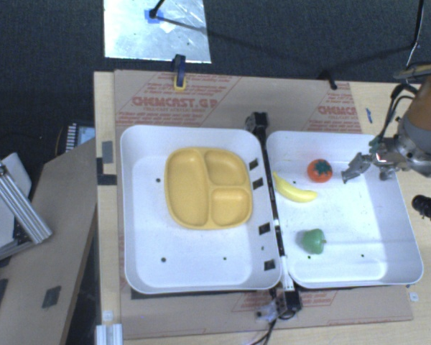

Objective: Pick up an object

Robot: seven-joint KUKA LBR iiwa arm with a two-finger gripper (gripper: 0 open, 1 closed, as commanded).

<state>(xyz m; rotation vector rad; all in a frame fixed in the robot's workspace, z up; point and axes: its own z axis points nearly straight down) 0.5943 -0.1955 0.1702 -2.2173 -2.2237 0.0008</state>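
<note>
While the gripper (359, 167) hangs over the right bin (395, 221) with nothing between its spread fingers, the tomato (319, 169) lies just left of it. The banana (294, 190) lies beside the tomato, the green pepper (313, 241) nearer. A yellow tray (207, 187) sits in the left bin (140, 257).

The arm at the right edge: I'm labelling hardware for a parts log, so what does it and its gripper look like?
The arm has a grey body with an orange band above the wrist. A thin dark cable loops beside it. The gripper is grey metal.
</note>
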